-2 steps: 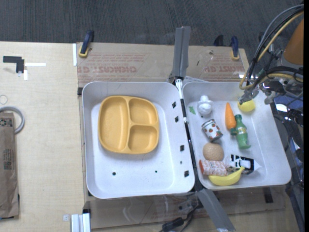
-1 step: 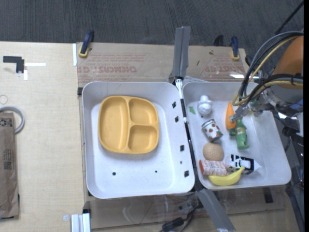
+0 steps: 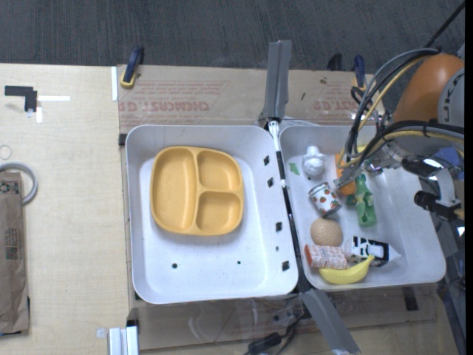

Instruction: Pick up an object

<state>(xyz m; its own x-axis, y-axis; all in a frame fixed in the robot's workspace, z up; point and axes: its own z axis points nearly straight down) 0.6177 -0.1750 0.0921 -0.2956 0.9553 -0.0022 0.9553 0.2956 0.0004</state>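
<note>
Pincer (image 3: 353, 174) is down in the right bin (image 3: 421, 265) near its back edge, by the green toy (image 3: 365, 204); can't tell its state.

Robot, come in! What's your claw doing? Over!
Gripper low in right bin, by green toy. Nothing seen held. Cup, banana close by.

The arm (image 3: 436, 95) is reaching in from the right edge, its orange band sitting at the upper right with the grey wrist (image 3: 399, 154) angling down and to the left below it. Black and yellow cables (image 3: 369, 87) are looping over the wrist (they are hiding part of it). The gripper (image 3: 353, 177) is pointing down-left at the end of the wrist, low over the right bin (image 3: 414, 265), tip partly blocked by the cables.
</note>
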